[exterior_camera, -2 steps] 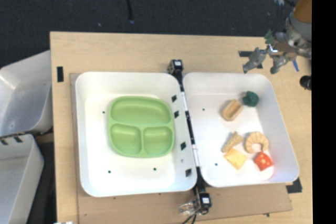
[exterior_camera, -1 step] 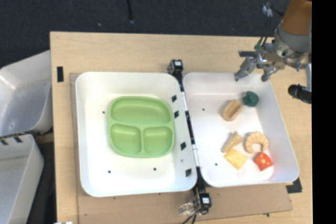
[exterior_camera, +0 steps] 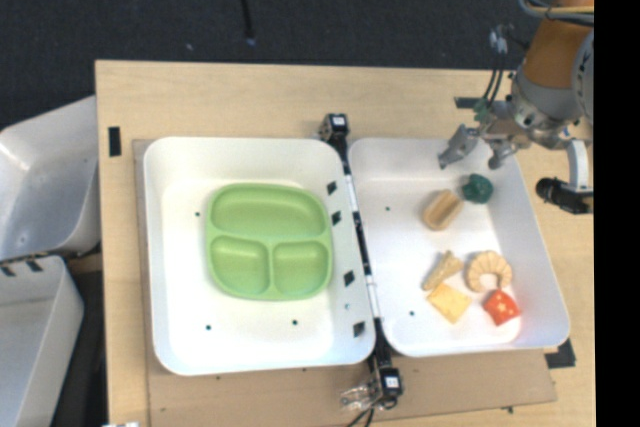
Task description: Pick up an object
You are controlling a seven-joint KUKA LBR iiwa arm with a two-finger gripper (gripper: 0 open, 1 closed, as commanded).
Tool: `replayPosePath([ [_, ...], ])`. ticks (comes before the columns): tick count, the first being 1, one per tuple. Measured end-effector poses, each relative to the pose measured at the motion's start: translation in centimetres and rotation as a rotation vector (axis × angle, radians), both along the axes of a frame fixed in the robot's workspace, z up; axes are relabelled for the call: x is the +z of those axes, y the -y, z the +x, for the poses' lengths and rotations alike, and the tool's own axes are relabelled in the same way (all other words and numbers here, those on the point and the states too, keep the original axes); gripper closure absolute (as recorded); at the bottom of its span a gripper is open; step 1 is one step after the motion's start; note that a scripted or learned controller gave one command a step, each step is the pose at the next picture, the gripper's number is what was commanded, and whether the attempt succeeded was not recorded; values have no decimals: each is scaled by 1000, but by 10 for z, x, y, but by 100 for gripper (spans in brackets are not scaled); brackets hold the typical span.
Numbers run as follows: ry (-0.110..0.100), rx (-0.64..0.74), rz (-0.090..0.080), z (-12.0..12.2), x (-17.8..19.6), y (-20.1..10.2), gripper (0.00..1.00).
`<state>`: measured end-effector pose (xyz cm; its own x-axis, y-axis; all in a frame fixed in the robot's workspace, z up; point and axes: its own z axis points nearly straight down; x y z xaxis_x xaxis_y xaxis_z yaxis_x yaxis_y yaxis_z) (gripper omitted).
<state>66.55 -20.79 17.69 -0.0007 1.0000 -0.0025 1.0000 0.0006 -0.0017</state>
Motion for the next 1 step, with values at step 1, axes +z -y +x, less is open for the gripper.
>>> replayPosePath([
  [1,0,3,0,8,-46,3,0],
])
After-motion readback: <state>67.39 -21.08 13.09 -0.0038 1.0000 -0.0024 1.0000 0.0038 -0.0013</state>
